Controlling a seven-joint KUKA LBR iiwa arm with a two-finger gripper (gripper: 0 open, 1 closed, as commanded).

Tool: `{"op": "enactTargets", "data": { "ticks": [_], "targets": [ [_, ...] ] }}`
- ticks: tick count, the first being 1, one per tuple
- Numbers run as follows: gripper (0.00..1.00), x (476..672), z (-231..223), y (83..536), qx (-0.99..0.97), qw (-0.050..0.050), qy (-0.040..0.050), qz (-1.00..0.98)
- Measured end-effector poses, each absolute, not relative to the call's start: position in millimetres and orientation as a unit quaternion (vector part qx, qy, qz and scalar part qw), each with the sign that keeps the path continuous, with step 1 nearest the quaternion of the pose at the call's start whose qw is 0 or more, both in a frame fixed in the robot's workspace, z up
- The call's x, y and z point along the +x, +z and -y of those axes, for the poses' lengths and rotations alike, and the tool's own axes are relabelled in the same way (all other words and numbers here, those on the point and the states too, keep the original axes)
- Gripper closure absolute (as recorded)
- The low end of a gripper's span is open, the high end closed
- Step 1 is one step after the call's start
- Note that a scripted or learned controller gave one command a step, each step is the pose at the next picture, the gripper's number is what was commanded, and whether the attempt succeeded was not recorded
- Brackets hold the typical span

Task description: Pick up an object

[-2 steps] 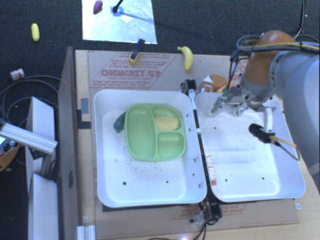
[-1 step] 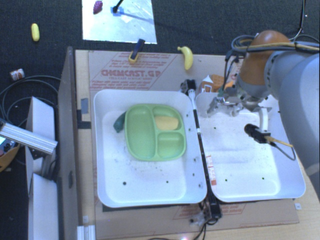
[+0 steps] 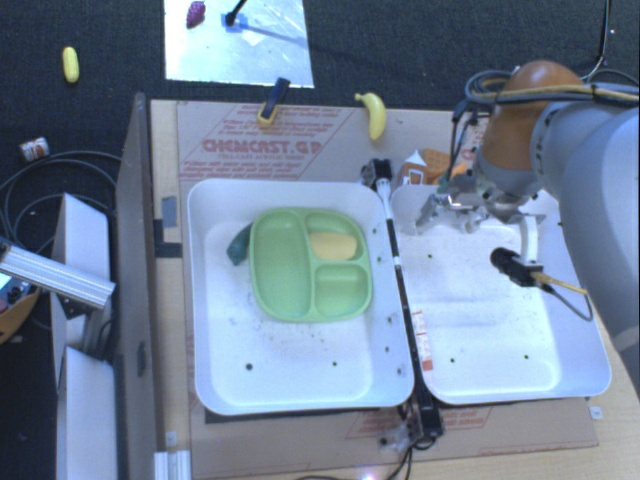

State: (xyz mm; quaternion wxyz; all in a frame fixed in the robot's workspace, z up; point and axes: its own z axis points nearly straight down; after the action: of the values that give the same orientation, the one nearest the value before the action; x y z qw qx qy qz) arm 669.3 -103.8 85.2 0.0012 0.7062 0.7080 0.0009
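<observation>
Camera view, from where I stand: the grey arm (image 3: 585,153) comes in from the right and bends down over the right bin (image 3: 500,368), its orange band sitting above the wrist. The gripper (image 3: 445,211) is low at that bin's far left corner, close to the dark strip (image 3: 397,268) where the two bins meet; whether it is spread or closed I cannot tell from here. The things to pick lie in the left bin (image 3: 300,393), well apart from the gripper. A green divided plate (image 3: 290,288) rests flat in the middle of that bin, with a yellow piece (image 3: 333,243) lying in its far right compartment. A dark green object (image 3: 239,244) lies on the bin floor, touching the plate's left rim. Beyond the bins, on the printed cardboard (image 3: 300,143), a banana (image 3: 375,115) lies near the far edge, a small yellow-and-dark tool (image 3: 272,101) is to its left, and an orange-and-white thing (image 3: 425,166) sits just behind the right bin's far left corner.
</observation>
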Motion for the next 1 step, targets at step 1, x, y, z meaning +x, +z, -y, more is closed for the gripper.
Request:
{"op": "enactTargets", "data": {
  "ticks": [1],
  "targets": [
    [0.0, 663.6, 100.6, 84.5, 0.706, 0.001, 0.0, -0.708]
  ]
}}
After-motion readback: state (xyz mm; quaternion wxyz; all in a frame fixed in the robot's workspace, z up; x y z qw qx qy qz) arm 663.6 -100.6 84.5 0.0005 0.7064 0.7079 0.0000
